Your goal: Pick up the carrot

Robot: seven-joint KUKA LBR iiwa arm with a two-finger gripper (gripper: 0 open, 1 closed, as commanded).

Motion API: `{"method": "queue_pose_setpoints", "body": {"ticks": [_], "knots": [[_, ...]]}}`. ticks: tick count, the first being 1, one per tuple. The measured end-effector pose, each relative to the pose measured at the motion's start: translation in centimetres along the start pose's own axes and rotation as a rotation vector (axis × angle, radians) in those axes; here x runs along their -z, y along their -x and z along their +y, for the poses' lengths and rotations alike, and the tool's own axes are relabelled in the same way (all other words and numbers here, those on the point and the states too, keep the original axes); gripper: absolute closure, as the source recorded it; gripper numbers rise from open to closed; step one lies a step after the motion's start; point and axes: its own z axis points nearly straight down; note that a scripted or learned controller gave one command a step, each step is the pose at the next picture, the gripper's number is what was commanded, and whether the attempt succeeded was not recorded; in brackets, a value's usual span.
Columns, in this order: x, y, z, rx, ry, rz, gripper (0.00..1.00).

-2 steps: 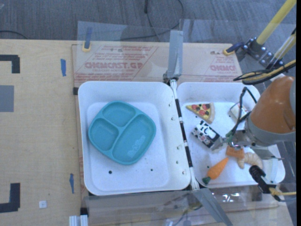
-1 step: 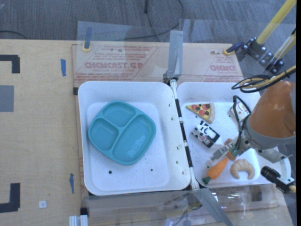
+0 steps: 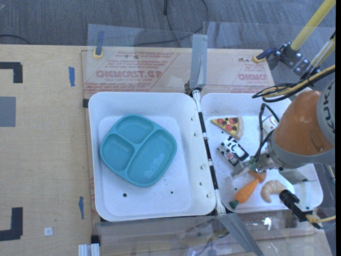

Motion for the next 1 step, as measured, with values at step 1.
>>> {"method": "queue_pose_setpoints", "body": {"ticks": [1], "knots": [[1.00,0.33,0.03,-0.006,0.004,-0.004,1.00]]}}
